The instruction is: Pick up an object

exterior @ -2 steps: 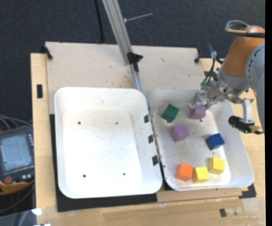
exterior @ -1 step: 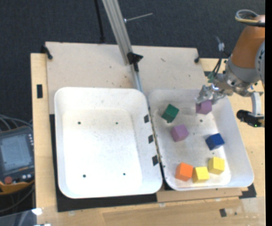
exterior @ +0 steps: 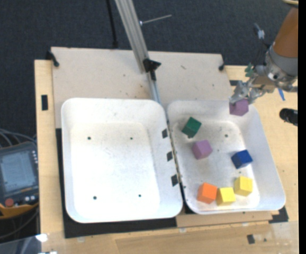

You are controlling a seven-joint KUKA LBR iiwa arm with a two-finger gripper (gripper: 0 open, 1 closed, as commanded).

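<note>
Dark carpet surrounds the wooden bench (exterior: 44, 142) with its two white bins. Over the right bin's (exterior: 269, 189) far corner, a purple cube (exterior: 239, 107) sits pinched between the gripper's (exterior: 241, 96) fingers, seemingly lifted above the rim to clear it. Below lie green (exterior: 191, 126), purple (exterior: 201, 149), blue (exterior: 241, 159), orange (exterior: 207, 192) and yellow cubes (exterior: 234, 190).

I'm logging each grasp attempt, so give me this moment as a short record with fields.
arm: reaching in over the right bin's far right corner
gripper: shut on purple cube, lifted at the bin's rim
right bin contents: green cube, second purple cube, blue cube, orange cube, two yellow cubes
</note>
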